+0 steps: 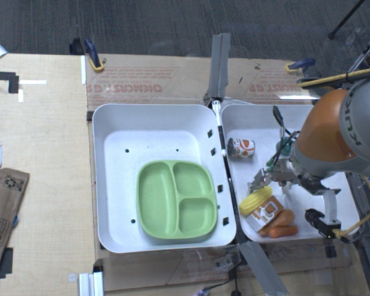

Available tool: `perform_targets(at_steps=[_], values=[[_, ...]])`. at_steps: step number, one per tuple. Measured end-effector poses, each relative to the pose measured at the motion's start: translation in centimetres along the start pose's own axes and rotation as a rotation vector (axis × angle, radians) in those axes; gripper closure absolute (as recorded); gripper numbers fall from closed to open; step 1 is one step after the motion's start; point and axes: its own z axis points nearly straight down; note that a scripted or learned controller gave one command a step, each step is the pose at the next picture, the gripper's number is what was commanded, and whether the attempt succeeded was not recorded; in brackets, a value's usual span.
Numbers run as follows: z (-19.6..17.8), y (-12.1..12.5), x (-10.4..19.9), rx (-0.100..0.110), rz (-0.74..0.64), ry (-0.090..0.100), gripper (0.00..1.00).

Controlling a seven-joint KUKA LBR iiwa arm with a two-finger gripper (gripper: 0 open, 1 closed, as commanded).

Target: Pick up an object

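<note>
Gripper (pixel 264 179) low in right bin (pixel 259 233), over yellow corn (pixel 255 200); open or shut — cannot tell, wrist hides much.

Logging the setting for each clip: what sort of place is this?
Probably a robotics lab bench: two white bins clamped onto cardboard, toy food like a corn cob as props, and the arm.

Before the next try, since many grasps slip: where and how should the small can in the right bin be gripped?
Probably across the can's round body at mid-length, coming straight down. It lies on its side, apart from the corn and carrots, so both curved flanks look free for the gripper.
</note>
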Motion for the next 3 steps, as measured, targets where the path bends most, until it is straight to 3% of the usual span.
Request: perform_targets(at_steps=[1, 2, 3], values=[[-0.9, 0.0, -0.1, 0.000, 0.005, -0.001, 1.00], [-10.0, 0.1, 3.3, -0.002, -0.230, -0.001, 1.00], [-10.0, 0.1, 3.3, -0.002, -0.230, -0.001, 0.00]])
